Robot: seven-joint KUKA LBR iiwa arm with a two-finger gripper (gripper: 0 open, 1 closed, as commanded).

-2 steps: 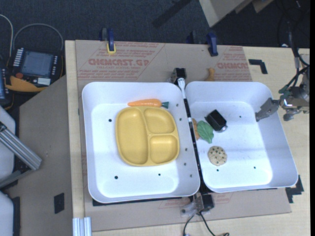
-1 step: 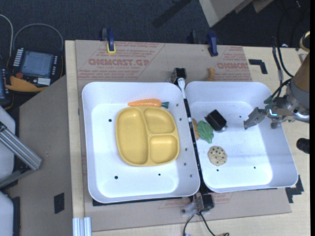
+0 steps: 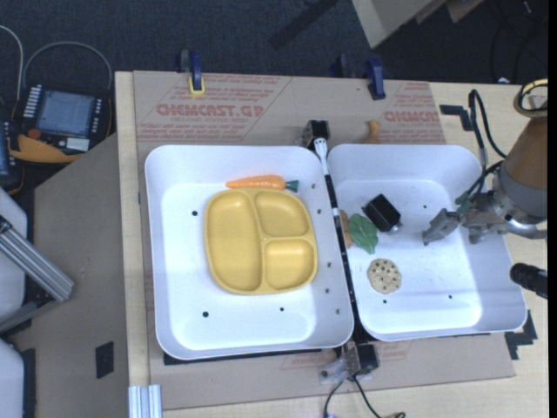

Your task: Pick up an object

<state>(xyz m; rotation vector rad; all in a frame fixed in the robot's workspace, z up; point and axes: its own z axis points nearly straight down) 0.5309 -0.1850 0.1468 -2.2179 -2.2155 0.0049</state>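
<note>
A: Item one, right bin. Contents: black block, tilted, upper left of the floor; green leaf-shaped piece, just beside the block, below and left of it; speckled cookie, lower down, apart from both.

B: Item two, left bin. Contents: yellow divided plate, three compartments, nothing in them; orange carrot, lying flat against the plate's far rim.

A: Item three, gripper. Position: over the right bin, right of centre, pointing left toward the block. Nothing visible between the fingers. Open or closed: cannot tell, too small and too dark at the tip.

B: Step in hand, as a judgement: approach. No grasp made; every candidate lying on a bin floor.

A: Nearest candidate: black block, then the green piece. Both well left of the tip.

B: Next move, requirements: travel left across the bin, lower onto one object, align across its narrow side. Caution: block and green piece nearly touching, so some risk of catching both or nudging one aside.
</note>
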